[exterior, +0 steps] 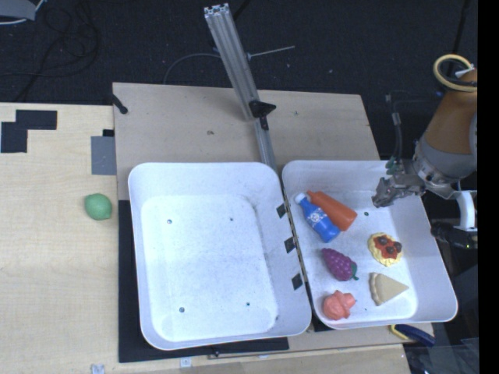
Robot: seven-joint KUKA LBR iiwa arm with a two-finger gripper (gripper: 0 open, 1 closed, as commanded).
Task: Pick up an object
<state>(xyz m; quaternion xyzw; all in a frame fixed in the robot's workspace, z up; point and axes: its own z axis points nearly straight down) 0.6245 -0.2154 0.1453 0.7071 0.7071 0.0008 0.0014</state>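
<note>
A green ball [98, 206] lies on the bench [47, 271], well left of the bins. The left bin [148, 179] sits beside it, white, shallow and speckled. A grey metal rail [238, 76] slants down from the top toward the seam between the two bins.

The right bin [437, 287] holds the toys. At its upper left a blue bottle [316, 217] with a white label lies tilted, touching an orange carrot [335, 207] just behind it. Below them is a purple bunch of grapes [340, 264], and near the front wall a pink-red lumpy toy [338, 305]. Right of the grapes sit a small yellow tart with red topping [385, 249] and, nearer the front, a tan wedge [387, 288].

The gripper [384, 197] hangs over the bin's upper right part, above and right of the carrot, apart from every toy. Its fingers point down to the left; nothing is visible between them, and how wide they stand cannot be told.
</note>
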